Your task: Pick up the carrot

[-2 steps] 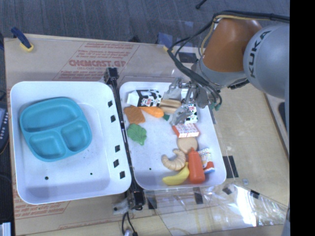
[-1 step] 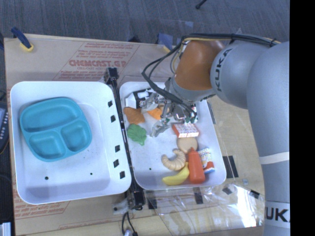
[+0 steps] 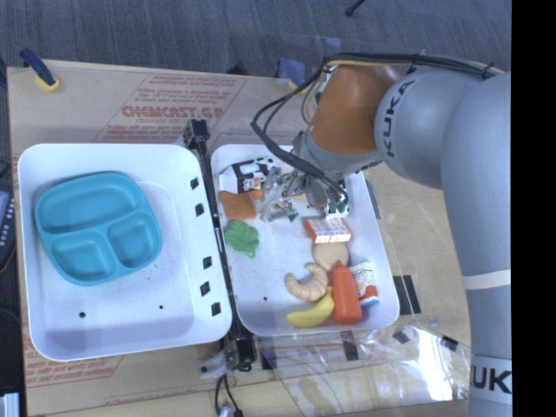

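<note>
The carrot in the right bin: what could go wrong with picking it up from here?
1. The carrot lies tight between the banana and a small packet; they may be dragged along.
2. The gripper is over the bin's far end near an orange piece, which could be taken by mistake.

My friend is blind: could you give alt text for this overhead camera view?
A grey robot arm lowers its claw over the right bin of toy food, beside an orange carrot. The left bin holds a blue tray.
</note>
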